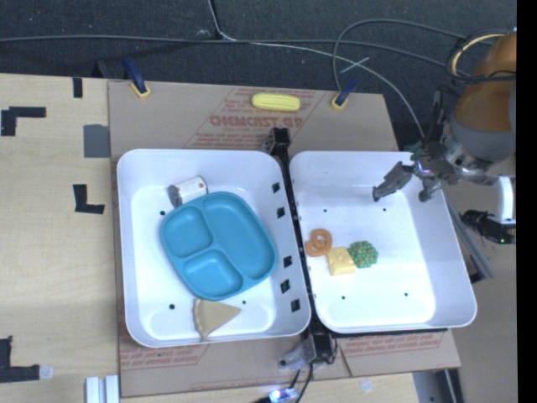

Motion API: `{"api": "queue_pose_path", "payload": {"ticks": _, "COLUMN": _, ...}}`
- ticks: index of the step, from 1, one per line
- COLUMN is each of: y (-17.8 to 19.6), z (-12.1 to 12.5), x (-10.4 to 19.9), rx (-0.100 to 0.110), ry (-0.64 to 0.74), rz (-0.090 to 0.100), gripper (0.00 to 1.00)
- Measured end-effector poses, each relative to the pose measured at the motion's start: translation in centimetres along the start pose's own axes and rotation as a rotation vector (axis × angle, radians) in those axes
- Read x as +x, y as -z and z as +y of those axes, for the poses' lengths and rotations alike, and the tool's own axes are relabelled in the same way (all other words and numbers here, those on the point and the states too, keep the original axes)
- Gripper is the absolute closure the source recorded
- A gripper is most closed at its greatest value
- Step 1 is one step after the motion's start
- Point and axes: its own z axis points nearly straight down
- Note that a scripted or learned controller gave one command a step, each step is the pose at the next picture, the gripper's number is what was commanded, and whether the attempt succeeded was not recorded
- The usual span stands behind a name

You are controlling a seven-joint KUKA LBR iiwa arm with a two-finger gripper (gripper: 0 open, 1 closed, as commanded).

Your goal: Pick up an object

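Over the right bin (436, 305) | my gripper (407, 183) is hanging with fingers spread wide, holding nothing | I am still picking a target | broccoli (363, 253) is sitting mid-bin beside cheese (340, 262) | next I am needing to move over it and go down.

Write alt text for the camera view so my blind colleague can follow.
The gripper hovers open over the right bin, above an orange ring, a yellow block and a green lump. The left bin holds a blue divided plate.
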Motion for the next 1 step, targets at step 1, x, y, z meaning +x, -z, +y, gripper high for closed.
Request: {"api": "queue_pose_path", "payload": {"ticks": 1, "y": 0.8, "z": 0.29, "x": 0.04, "rx": -0.013, "ry": 0.003, "rz": -0.003, "gripper": 0.0}}
